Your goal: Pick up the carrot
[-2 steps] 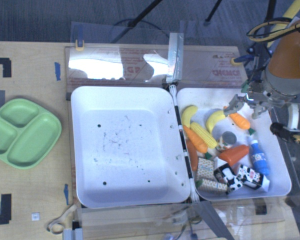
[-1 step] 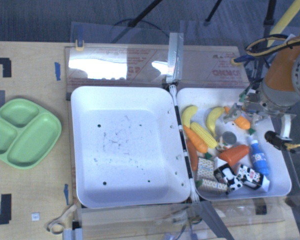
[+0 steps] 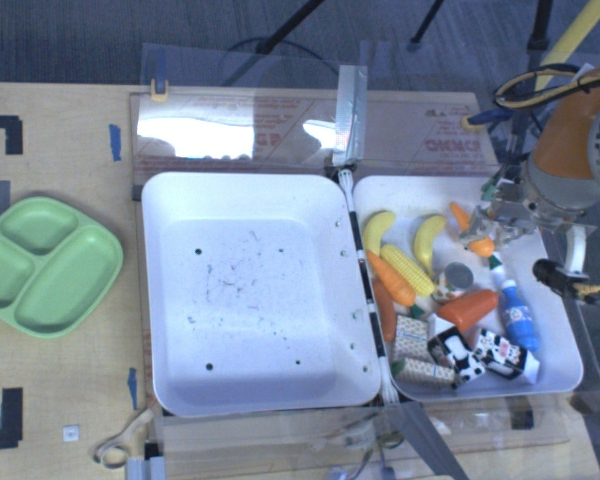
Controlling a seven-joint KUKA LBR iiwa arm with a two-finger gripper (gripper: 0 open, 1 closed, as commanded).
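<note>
My arm comes in from the right, orange band above the wrist, grey body bent down over the far right part of the right bin (image 3: 570, 363). My gripper (image 3: 495, 218) sits low near the bin's upper right area, pointing down and a bit left. There's a small orange piece (image 3: 480, 247) right at the tips and another orange bit (image 3: 461, 214) just left of them; too blurred to say what they are or whether either sits between the tips. Whether my jaws are apart or together, I cannot tell. The carrot (image 3: 467, 309) lies in the right bin, lower middle, fat orange cone tilted, narrow end toward upper right, apart from my gripper. Around it: corn cob (image 3: 408, 269) up-left, a small grey round thing (image 3: 459, 276) just above, blue bottle (image 3: 515, 313) to its right, black-and-white cow toy (image 3: 480, 353) below. Two bananas (image 3: 378, 230) and (image 3: 427, 238) sit in the upper part of the bin. A long orange item (image 3: 390, 281) lies along the left wall. Left bin (image 3: 180, 208) sits beside it, walls touching. Green divided plate (image 3: 48, 266) on the bench far left.
</note>
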